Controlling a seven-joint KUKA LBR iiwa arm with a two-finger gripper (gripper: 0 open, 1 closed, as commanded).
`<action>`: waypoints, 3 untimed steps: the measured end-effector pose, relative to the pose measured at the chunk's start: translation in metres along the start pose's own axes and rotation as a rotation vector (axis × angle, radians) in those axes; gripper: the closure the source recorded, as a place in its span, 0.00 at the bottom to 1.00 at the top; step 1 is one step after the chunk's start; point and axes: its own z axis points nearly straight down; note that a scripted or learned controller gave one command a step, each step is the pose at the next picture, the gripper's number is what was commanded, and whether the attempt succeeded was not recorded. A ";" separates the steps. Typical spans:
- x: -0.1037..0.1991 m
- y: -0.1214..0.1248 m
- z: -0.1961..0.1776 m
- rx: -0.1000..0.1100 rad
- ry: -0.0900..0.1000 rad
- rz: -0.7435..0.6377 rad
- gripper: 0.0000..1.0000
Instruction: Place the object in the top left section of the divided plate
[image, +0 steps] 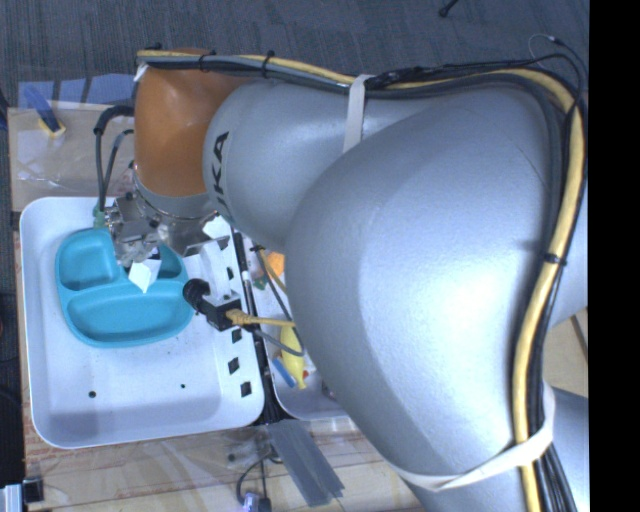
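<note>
A blue divided plate (120, 315) lies in the upper left of the left white bin (120, 400). Its top left section (82, 262) is a small hollow at the plate's far left. My gripper (140, 250) hangs from the orange wrist band over the plate's upper middle, just right of that section. A small white object (144, 276) sits right at the gripper's tip, above the ridge between the plate's sections. Whether it is gripped or resting on the plate is unclear.
The grey arm covers most of the right bin (300, 400). In the gap beside it I see a yellow object (287, 345), an orange one (272, 266) and a blue bit (284, 376). A black connector (200, 295) juts out near the plate's right edge.
</note>
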 end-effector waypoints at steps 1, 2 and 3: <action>-0.033 0.055 -0.028 -0.004 0.001 -0.028 1.00; -0.031 0.055 -0.039 -0.003 0.001 -0.034 1.00; -0.090 0.009 0.033 -0.002 0.000 -0.227 1.00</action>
